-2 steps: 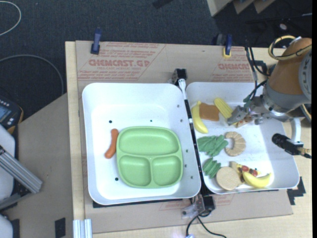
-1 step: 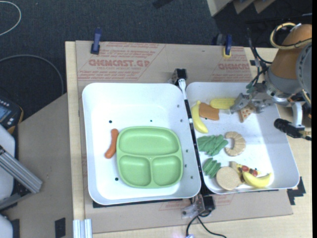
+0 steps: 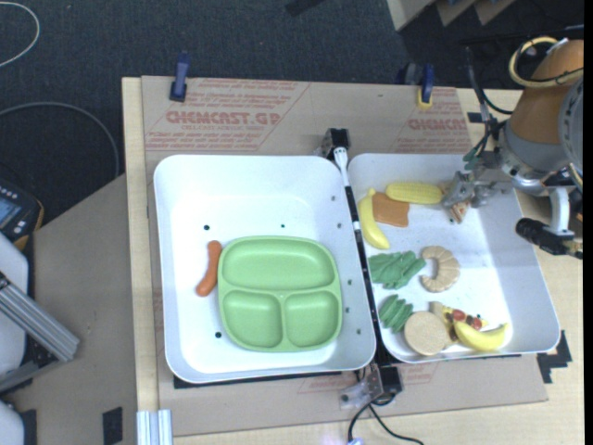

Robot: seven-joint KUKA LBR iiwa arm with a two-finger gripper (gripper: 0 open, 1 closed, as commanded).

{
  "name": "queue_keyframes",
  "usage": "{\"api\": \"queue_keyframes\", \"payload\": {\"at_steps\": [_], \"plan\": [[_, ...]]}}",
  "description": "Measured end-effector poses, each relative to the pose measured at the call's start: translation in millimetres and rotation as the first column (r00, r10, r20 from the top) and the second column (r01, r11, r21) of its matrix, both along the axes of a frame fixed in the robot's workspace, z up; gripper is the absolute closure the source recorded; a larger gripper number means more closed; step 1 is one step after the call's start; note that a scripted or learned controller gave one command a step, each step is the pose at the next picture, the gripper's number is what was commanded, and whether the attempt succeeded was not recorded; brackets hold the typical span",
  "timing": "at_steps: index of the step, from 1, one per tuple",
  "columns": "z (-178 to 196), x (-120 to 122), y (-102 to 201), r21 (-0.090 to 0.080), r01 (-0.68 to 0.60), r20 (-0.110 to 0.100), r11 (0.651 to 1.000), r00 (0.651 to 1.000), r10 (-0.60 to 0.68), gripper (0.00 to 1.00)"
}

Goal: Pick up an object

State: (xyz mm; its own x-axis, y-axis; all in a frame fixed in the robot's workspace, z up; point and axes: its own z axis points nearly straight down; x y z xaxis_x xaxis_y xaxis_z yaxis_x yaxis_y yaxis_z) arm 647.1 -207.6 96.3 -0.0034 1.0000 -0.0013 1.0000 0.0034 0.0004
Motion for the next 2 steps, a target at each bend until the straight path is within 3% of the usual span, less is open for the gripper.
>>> {"api": "queue_keyframes", "payload": {"at_steps": [1,2], "plan": [[-10.6,-2.0,58.2,0.0,0.001,-0.005,1.0,1.0,-0.001,1.0],[0.5,-1.3,58.0,0.002,0.001,-0.003,1.0,1.0,-0.001,1.0]]}}
